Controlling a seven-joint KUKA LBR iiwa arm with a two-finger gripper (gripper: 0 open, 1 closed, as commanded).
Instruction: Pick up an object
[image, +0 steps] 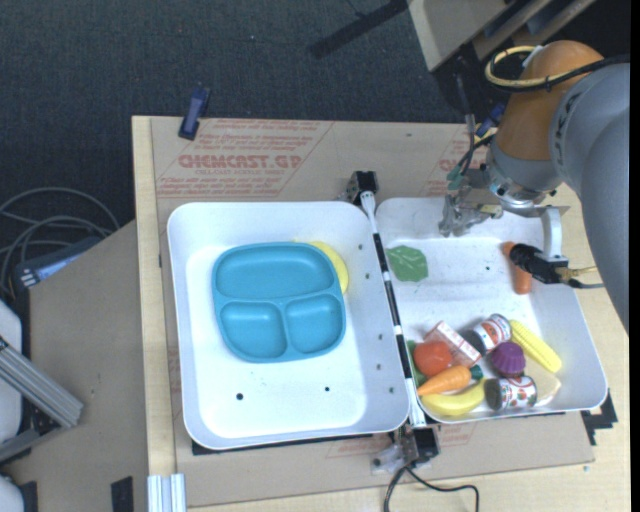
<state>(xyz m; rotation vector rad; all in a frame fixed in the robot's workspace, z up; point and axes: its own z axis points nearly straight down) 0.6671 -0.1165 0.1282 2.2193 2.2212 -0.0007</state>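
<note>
Dark carpet surrounds the counter (250, 150). My jaws (460, 222) hang at the right bin's (585, 345) far edge; I can't tell their opening. Nearest, the green leaf (408, 263) lies alone near the divider: probably light, soft plastic, best pinched across its middle.

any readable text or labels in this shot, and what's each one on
"CHEMCAST GP" in red, on the brown protective sheet covering the bench behind the left bin; the last letters are faint.
Smaller red lines above and below it on that sheet: too blurred to read.
Labels on the two small cans and the red-and-white box in the right bin: too small to read.
</note>
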